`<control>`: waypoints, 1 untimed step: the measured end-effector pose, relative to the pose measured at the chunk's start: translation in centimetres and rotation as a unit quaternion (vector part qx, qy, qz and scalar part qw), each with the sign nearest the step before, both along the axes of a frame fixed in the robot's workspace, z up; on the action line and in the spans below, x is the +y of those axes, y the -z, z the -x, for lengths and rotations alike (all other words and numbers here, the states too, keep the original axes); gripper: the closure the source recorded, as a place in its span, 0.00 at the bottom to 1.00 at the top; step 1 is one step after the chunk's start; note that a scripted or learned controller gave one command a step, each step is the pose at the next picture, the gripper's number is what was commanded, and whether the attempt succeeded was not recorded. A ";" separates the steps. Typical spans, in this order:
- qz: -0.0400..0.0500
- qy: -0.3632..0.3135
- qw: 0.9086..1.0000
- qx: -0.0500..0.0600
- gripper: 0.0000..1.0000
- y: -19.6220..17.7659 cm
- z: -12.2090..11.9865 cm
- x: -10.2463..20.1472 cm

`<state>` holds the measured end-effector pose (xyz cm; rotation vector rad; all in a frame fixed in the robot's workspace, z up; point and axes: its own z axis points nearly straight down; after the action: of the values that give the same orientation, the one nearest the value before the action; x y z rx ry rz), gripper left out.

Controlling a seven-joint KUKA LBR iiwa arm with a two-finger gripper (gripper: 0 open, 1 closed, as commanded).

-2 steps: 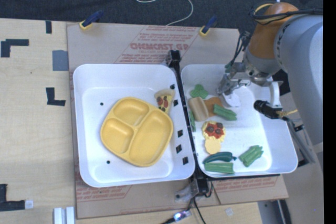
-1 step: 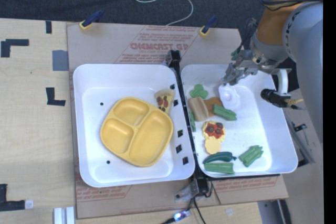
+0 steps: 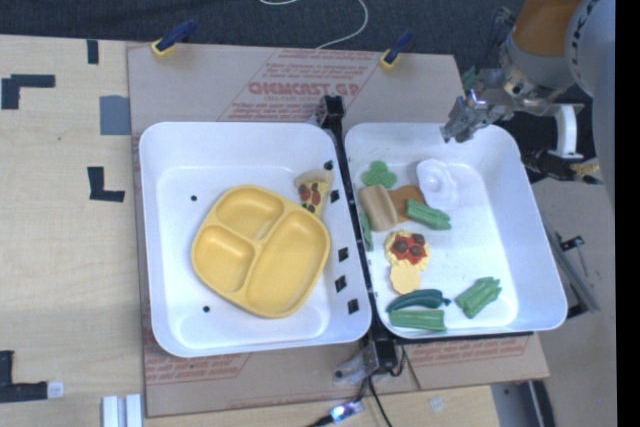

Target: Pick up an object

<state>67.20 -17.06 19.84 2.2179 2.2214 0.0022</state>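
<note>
The brown cardboard bench (image 3: 290, 90) is bearing two shallow white bins; my gripper (image 3: 462, 127) is hovering over the right bin's (image 3: 535, 215) far rim, grasping nothing, the white lumpy toy (image 3: 436, 181) lying just below-left of it.

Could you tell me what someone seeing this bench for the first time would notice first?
Probably the yellow divided plate lying in the left bin, with a toy pizza slice at its upper right. Next, the cluster of toy food in the right bin, and the gripper hovering over that bin's top rim.
</note>
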 end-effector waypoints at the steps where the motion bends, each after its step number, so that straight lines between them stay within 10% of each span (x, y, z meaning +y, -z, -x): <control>1: 0.000 0.000 1.000 0.001 1.00 -2.7 -0.1 0.1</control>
<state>67.27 -16.97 22.57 2.2191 2.2226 0.0015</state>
